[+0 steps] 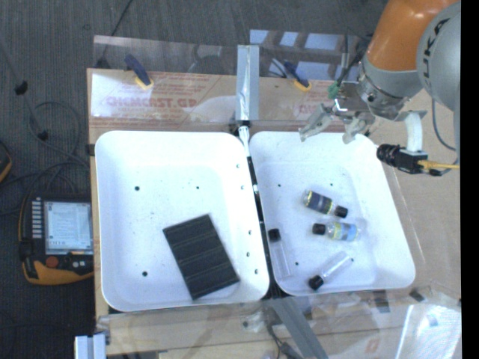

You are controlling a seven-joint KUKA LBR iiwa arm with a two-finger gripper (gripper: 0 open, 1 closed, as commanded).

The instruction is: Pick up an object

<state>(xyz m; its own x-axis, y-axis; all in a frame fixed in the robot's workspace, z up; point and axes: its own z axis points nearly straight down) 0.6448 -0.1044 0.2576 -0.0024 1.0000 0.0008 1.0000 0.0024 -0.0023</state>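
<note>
Gripper (334, 126): upper right of frame, over the right bin's (389, 200) far rim, fingers spread, holding nothing. Right bin, lower centre: dark vial (325, 203), clear bottle (336, 231), capped tube (330, 270), small black cap (274, 235); upper half bare. Left bin (127, 170): black ribbed slab (200, 255) near lower edge.

We see two bins side by side: the left bin (120, 163) holds a ribbed flat pad (200, 256) at its 5 o'clock, near the bottom edge. In the right bin (389, 230), a small bottle (325, 203) lies near the centre, a second bottle (336, 231) just at its 6 o'clock, a tube with a cap (329, 271) further toward 6, and a loose cap (274, 235) at the bin's 9 o'clock wall. The gripper (334, 123) hangs over that bin's 12 o'clock rim, and a handheld controller (60, 238) lies off the bench at 9 o'clock.
</note>
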